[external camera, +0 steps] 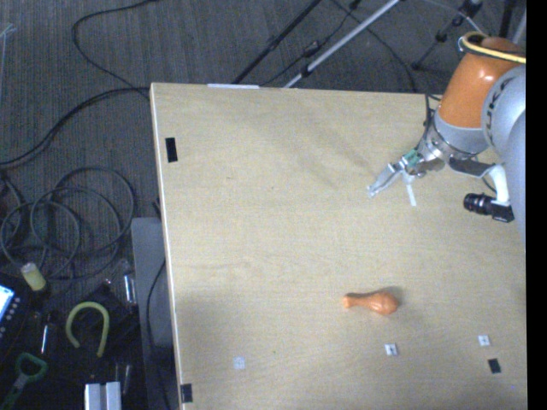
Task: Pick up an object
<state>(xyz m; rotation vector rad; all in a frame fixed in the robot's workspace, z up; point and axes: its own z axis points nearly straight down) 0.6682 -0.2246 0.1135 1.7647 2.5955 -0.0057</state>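
A small orange object (373, 302), pear-shaped with a thin neck pointing left, lies on the pale wooden benchtop (273, 229) toward the front right. My gripper (393, 195) hangs at the right side of the bench, well behind and slightly right of the orange object and apart from it. Its two fingers are spread open and point left and down, with nothing between them. The grey arm with its orange band (474, 88) comes in from the upper right.
A black tag (171, 149) sits near the bench's left edge. Small markers (391, 348) dot the front right corner. Cables (60, 220) and tools lie on the floor to the left, and stand legs (359, 24) cross behind the bench.
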